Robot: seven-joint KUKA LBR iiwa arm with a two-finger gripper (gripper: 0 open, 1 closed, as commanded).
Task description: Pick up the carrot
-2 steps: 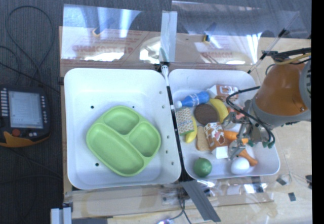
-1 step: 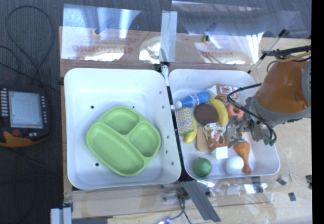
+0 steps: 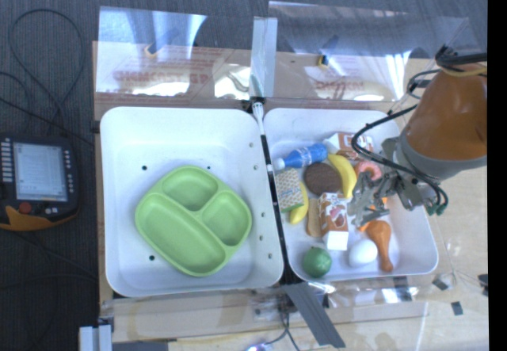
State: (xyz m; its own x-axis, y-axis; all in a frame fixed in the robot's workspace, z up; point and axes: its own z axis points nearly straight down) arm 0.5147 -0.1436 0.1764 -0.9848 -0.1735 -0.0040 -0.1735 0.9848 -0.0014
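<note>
Arm (image 3: 447, 123): grey with an orange band, reaching in from the right over the right bin; its bulk covers that bin's upper right corner and part of its right wall.
Gripper (image 3: 369, 203): low over the right bin's toys, dark and tangled with cables; whether it is spread or closed, and whether it has hold of anything, I cannot tell.
Carrot (image 3: 380, 240): an orange, tapered piece in the right bin's lower right, just below the gripper, its upper end partly hidden by the gripper; it lies beside a white egg (image 3: 363, 253).
Right bin (image 3: 424, 262): crowded; a blue bottle (image 3: 305, 157), a yellow banana (image 3: 345, 173), a brown round cookie (image 3: 322, 177), a green ball (image 3: 318, 261) and a white cube (image 3: 337, 241) can be made out, while the packets between them are too small to read.
Left bin (image 3: 127, 135): holds 1 green plate (image 3: 192, 219) with 3 compartments.
Pendant (image 3: 36, 181): on the floor at the left, cut off by the frame edge.
</note>
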